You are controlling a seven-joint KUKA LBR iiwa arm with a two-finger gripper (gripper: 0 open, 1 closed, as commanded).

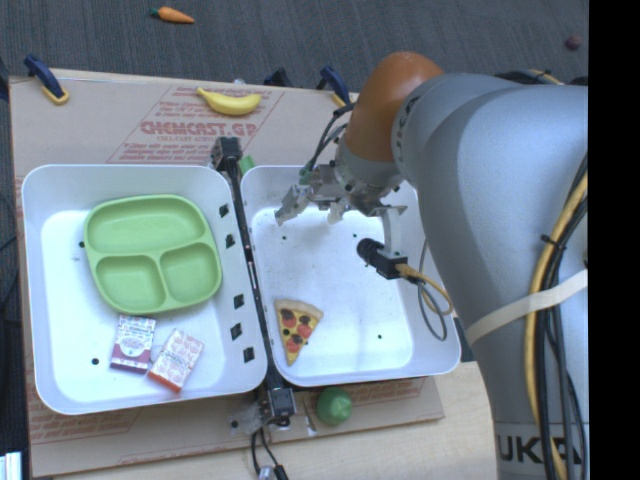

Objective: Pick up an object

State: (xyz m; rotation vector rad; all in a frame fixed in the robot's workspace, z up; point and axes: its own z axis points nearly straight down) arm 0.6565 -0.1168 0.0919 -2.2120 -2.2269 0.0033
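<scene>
My gripper (310, 208) hangs over the back of the right bin (432, 353), close to its far left corner. Its two fingers stand apart, open, with nothing between them. A toy pizza slice (296, 326) lies flat on the right bin's floor near the front left, well below the gripper. In the left bin (40, 298) a green divided plate (152, 250) sits in the middle. Two small red-and-white packets (133, 343) (177, 358) lie in front of it.
A black divider (243, 268) runs between the bins. A toy banana (230, 99) lies on the cardboard behind the bins. A green ball (335, 405) rests outside the right bin's front edge. A black cable fitting (380, 258) hangs over the right bin. The grey arm (500, 198) covers the right side.
</scene>
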